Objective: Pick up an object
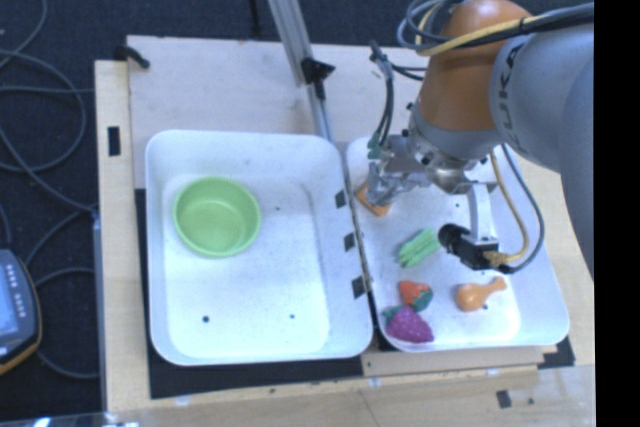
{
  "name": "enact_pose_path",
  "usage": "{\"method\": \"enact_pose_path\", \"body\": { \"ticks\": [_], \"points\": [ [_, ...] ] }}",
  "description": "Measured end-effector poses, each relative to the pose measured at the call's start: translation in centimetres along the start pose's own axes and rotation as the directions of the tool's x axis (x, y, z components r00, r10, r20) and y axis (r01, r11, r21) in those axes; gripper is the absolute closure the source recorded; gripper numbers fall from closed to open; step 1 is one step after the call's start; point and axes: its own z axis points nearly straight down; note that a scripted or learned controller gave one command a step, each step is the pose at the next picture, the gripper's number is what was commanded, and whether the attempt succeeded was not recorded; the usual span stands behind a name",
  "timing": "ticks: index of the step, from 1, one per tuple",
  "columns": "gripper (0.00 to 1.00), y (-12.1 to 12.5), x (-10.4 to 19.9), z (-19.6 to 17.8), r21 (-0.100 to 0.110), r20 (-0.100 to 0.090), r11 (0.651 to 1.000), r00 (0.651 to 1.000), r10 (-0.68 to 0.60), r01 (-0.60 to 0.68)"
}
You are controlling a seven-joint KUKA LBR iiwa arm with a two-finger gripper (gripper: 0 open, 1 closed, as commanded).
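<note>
Step in hand: by judgement, the approach or closing stage of a pick; the lift has not begun, since nothing is seen raised clear of the bin floor.
Arm: the arm [545,85] reaches in from the right and bends down over the near-left part of the right bin [530,320].
Gripper: the gripper [378,191] is low in the right bin, close against the wall shared with the left bin [250,315].
Grip state: it cannot be told from this angle whether the gripper is released or clenched; the wrist hides too much of its tip.
Likely target: a small orange piece [376,207] lies on the bin floor directly at the gripper's tip, touching it or just under it; which of the two is unclear.
Held or not: no object can be seen gripped, so none is counted as held.
Other things in the right bin: a green toy [418,247] near the middle, a red-orange toy [415,293] below it, a purple bunch [408,324] at the near edge, and an orange drumstick-shaped toy [478,294] to their right, all apart from the gripper.
Left bin: a green bowl [217,215] sits upright there, well apart from the arm.
Next move calls for: a firm close on the orange piece, then a straight rise, staying clear of the dividing wall.
Risk: the piece is small and beside the wall, so it may slip out.
</note>
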Motion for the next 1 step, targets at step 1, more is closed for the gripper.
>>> {"method": "enact_pose_path", "body": {
  "ticks": [1],
  "points": [
    [1.00, -1.49, 5.44, -1.01, 0.000, -0.001, 1.000, 1.000, -0.001, 0.001]
  ]
}}
